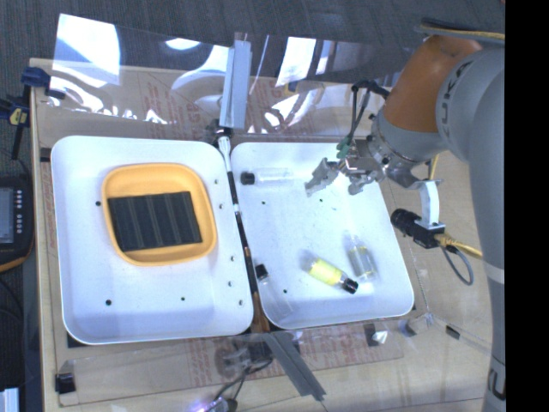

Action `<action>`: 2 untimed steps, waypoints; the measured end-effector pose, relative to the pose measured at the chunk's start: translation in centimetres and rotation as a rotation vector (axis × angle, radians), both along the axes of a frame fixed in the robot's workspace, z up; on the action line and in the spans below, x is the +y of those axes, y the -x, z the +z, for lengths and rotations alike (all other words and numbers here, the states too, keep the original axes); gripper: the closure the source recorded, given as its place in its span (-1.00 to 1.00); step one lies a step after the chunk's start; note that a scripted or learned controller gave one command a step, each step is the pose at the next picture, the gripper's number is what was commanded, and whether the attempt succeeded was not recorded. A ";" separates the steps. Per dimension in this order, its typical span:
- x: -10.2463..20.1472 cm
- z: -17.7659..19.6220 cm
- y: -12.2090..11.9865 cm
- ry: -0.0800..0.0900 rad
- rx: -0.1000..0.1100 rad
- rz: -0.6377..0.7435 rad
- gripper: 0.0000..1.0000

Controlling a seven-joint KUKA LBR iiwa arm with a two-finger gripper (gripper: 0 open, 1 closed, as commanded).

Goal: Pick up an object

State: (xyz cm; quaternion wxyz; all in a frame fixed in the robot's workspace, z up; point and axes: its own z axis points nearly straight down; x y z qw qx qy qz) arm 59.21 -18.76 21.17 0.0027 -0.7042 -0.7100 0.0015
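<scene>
My gripper (337, 181) hangs over the far part of the right bin (390, 303), its fingers apart with nothing between them. A yellow tube with a black cap (330, 274) lies near the bin's front. Just to its right lies a small clear bottle (360, 258). A clear pen-like item with a black end (264, 177) rests at the far left of this bin, to the left of the gripper. A small black piece (260, 272) sits by the bin's left wall.
The left bin (86, 303) holds a yellow tray with a black ribbed insert (157, 215). A ridge (238, 221) divides the two bins. A clear screen (171, 75) stands behind both bins.
</scene>
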 end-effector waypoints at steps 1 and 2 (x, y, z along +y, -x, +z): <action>-2.3 -12.1 4.1 -0.001 -0.001 0.150 -1.00; -2.3 -12.1 11.5 -0.001 -0.003 0.207 -1.00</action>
